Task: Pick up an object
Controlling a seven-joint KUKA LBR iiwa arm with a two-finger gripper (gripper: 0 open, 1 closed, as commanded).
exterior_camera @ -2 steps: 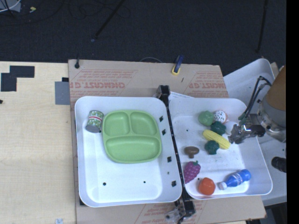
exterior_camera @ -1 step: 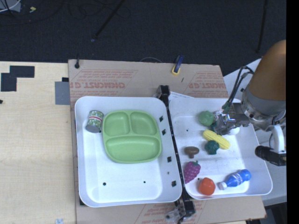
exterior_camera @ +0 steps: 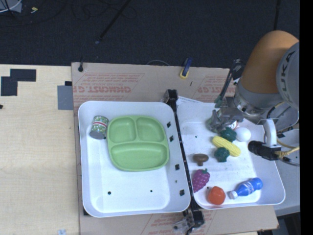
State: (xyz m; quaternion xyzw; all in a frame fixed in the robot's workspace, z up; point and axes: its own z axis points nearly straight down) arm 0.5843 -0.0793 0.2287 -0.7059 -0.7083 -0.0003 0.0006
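Low in right bin (exterior_camera: 274, 192), gripper (exterior_camera: 221, 123) sits at upper left of toy cluster; whether anything is held, cannot tell. Dark green toy (exterior_camera: 228, 134) touching or just beside it, toward lower right. Beyond that: yellow corn (exterior_camera: 226, 146), long axis slanting upper-left to lower-right; white egg (exterior_camera: 243, 133) to right. Judgement: nearest pick is dark green toy, approach slightly down-right.

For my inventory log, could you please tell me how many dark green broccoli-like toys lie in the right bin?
2: one dark green broccoli-like toy beside the end effector, another just below the yellow corn toy. The arm may hide more.
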